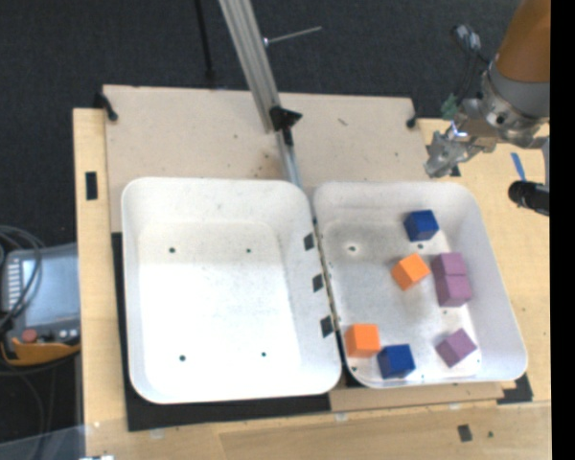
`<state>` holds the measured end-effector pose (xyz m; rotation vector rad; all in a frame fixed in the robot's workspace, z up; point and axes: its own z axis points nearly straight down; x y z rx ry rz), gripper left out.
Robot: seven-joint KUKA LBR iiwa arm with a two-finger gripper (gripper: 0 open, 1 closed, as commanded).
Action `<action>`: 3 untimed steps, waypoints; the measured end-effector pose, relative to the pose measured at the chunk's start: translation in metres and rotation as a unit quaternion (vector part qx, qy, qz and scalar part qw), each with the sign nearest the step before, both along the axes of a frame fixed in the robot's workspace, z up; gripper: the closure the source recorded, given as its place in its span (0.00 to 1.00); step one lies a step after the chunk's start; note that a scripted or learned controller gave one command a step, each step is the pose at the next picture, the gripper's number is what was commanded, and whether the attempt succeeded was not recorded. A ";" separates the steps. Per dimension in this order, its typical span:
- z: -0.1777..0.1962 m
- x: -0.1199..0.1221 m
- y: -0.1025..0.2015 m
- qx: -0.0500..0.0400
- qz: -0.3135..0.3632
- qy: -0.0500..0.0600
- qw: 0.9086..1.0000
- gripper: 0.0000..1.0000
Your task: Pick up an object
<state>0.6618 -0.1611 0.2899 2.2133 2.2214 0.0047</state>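
I hovered my gripper (pixel 448 153), its state unreadable to me, just outside the right bin's (pixel 364 209) far edge, judging the blue cube (pixel 421 225) near that edge light, stiff, and best pinched across two flat opposite faces.

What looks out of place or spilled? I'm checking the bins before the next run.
Nothing stands out. All six blocks, such as the blue block, lie inside the right bin; the gripper hangs beyond its far rim.

Wooden bench (pixel 220 127) bears two white bins: left bin (pixel 134 257), right bin (pixel 489 247).
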 end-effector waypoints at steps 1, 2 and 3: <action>0.003 -0.011 0.047 0.001 0.001 0.003 1.000 1.00; 0.005 -0.032 0.096 0.002 0.001 0.003 1.000 1.00; -0.014 -0.053 0.146 0.001 0.001 0.004 1.000 1.00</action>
